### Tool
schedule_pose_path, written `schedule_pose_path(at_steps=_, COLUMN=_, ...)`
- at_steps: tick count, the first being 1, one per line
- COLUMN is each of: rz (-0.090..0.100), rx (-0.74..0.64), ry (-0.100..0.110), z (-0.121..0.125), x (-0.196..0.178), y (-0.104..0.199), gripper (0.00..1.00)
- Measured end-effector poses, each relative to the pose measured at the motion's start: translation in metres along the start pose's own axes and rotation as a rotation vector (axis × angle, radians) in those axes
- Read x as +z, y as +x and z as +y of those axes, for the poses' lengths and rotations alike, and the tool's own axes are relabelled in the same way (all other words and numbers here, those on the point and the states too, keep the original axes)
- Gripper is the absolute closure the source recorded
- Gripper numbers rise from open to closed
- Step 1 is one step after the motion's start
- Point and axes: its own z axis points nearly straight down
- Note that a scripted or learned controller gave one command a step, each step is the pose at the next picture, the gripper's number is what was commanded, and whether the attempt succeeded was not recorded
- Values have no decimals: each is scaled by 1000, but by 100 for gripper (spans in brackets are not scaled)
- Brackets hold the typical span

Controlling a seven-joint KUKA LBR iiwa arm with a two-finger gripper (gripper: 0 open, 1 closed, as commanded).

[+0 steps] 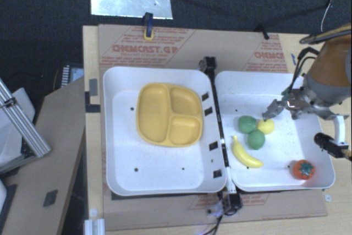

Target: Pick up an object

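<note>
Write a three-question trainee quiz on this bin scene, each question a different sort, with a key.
1. True or false: the yellow plate lies in the right bin.
2. Multiple choice: what lies nearest the gripper? A) tomato B) lemon C) banana
3. Fill in: the number of green balls beside the lemon is ___.

Key: 1 false, it lies in the left bin; 2 B; 3 two, the upper green ball and the lower green ball.

The grey arm with the orange band point(333, 66) is seen reaching in from the right, its wrist angled down and leftward. The two-finger metal end effector point(273, 110) is held low.
</note>
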Motion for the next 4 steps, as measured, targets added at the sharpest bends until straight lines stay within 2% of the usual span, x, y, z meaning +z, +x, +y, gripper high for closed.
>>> schedule_pose_path(at_steps=1, rz=0, rx=0, ry=0, z=-7, x=57, y=-7, gripper=0)
schedule_pose_path(at_steps=2, rz=-1, rx=1, ry=-3, z=-6, x=61, y=-7, gripper=0)
schedule_pose_path(at_steps=3, rz=-2, rx=1, ry=-7, z=-5, x=49, y=-7, gripper=100)
schedule_pose_path(at_steps=4, rz=-2, rx=-4, ry=-10, z=-1, x=-13, y=-1, gripper=100)
